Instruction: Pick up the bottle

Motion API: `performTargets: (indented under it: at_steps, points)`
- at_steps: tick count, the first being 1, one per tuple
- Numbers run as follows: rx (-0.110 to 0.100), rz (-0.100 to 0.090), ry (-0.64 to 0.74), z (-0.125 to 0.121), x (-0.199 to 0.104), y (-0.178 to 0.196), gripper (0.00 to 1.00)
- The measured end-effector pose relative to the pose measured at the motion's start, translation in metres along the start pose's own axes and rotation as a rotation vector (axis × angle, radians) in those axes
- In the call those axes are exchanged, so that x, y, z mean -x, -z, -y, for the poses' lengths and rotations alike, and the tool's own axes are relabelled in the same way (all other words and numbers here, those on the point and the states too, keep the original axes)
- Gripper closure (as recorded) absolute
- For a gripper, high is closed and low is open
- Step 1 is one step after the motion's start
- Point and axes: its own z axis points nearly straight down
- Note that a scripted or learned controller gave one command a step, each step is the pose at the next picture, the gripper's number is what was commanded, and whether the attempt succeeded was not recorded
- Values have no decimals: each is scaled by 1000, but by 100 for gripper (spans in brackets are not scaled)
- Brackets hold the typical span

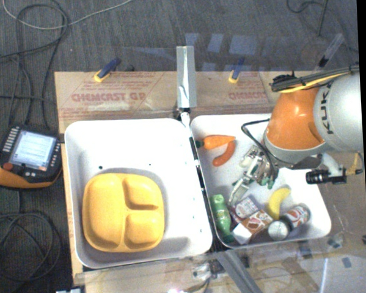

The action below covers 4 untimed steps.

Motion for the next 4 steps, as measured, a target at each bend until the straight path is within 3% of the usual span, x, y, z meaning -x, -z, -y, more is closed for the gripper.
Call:
performTargets:
  at_steps: [1, 2, 3, 4]
  points:
    - [-3, -10, -92, 41, 67, 48, 0]
    - [-2, -3, -38, 11, 19, -1, 0]
    - [1, -1, -69, -28, 36, -1, 0]
    - [-4, -9, -47, 35, 75, 70, 0]
